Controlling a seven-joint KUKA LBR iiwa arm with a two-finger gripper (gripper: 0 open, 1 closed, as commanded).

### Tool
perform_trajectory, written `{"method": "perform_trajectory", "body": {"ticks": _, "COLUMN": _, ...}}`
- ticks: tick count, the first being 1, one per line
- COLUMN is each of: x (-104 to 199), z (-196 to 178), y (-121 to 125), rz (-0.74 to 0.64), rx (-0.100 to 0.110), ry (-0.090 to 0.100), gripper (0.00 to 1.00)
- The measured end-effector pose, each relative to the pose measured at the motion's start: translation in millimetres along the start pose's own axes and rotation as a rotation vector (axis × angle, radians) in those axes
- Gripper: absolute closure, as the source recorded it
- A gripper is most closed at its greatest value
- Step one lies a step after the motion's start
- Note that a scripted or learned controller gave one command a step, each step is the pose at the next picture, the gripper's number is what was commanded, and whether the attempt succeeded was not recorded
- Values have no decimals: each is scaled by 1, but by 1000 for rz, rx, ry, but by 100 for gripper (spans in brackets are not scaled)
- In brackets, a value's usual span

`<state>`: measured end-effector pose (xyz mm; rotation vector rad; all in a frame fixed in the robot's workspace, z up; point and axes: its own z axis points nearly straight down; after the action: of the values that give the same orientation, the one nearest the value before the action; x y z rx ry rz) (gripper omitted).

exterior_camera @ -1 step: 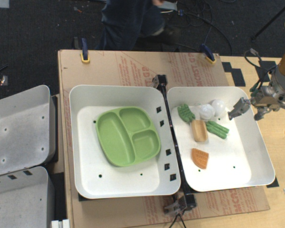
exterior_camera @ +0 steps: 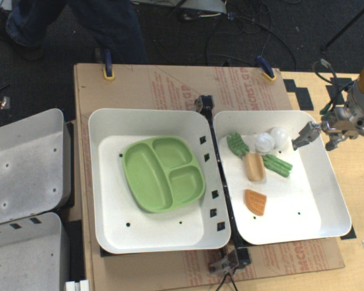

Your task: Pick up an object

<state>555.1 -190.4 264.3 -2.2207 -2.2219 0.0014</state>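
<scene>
End effector [exterior_camera: 320,136] above right bin's [exterior_camera: 333,190] rim

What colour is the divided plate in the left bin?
Light green. The divided plate shows best in the camera view.

A single fixed camera looks down at a slant from above the bench, far enough back to take in both shallow white bins, the cardboard sheet [exterior_camera: 170,83] beneath them and dark floor beyond the far edge. The left bin [exterior_camera: 103,162] lies near the middle of the frame and the right bin [exterior_camera: 327,205] toward the right. The gripper [exterior_camera: 320,135] enters at the right edge, its jaws over the right bin's far right rim.
</scene>
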Motion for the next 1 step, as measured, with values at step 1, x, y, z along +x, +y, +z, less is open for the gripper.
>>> {"method": "perform_trajectory", "body": {"ticks": 1, "x": -5, "z": 63, "y": 0, "rz": 2, "rx": 5, "ry": 2, "gripper": 0}}
